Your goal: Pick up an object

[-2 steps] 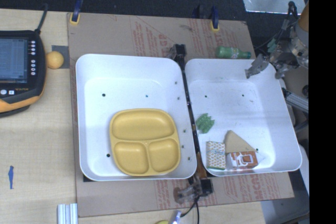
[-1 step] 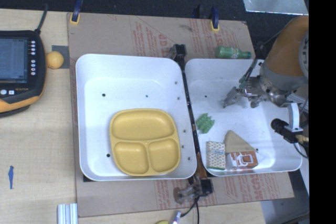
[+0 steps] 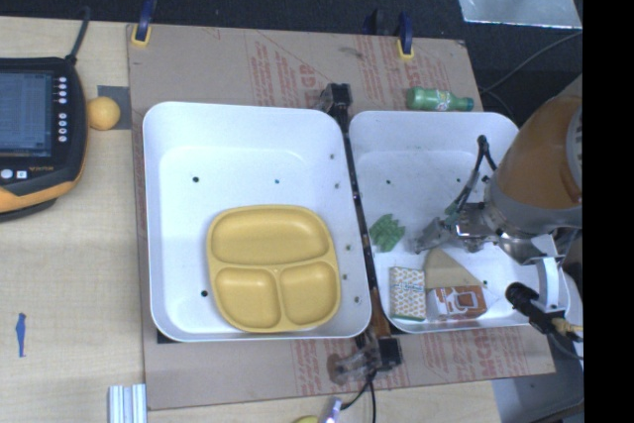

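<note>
The right bin [image 3: 416,139] holds 3 things: a green scrap [image 3: 385,232], a patterned packet [image 3: 407,292] and a box [image 3: 458,300]. The box looks light and stiff; take it across its short sides. The gripper [image 3: 434,235], whose state I cannot tell, sits just above it.

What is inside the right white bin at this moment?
The right bin holds a green object, a patterned packet and a small carton near its front. The gripper reaches in, and the arm covers the bin's right part.
</note>
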`<state>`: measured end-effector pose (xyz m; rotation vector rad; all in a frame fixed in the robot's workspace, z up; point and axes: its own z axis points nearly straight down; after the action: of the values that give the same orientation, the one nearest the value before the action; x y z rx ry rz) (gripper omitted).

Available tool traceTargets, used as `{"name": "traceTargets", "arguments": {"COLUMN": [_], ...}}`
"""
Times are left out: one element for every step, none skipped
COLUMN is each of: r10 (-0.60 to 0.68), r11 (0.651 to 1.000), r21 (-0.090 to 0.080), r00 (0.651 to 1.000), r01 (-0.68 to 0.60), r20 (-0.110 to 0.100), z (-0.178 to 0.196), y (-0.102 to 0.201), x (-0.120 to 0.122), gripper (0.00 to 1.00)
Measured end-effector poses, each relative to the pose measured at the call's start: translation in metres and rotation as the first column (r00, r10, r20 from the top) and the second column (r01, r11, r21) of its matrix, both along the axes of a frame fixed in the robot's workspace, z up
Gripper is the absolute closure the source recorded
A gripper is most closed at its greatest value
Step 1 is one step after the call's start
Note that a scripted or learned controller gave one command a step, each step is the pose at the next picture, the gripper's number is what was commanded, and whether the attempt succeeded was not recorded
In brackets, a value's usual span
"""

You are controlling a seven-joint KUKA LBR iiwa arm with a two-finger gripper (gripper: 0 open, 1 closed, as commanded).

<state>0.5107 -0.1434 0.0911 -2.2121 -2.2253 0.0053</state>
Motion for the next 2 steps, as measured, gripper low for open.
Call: {"name": "traceTargets", "arguments": {"r10": [-0.002, -0.002], "r11": [1.000, 1.000], "r21": [-0.002, 0.000], "r00": [1.000, 1.000], "r01": [0.002, 0.002], "r20": [0.006, 0.000], "z": [0.096, 0.037], "y": [-0.053, -0.021], "x": [0.086, 0.034], "gripper": [0.00, 0.00]}}
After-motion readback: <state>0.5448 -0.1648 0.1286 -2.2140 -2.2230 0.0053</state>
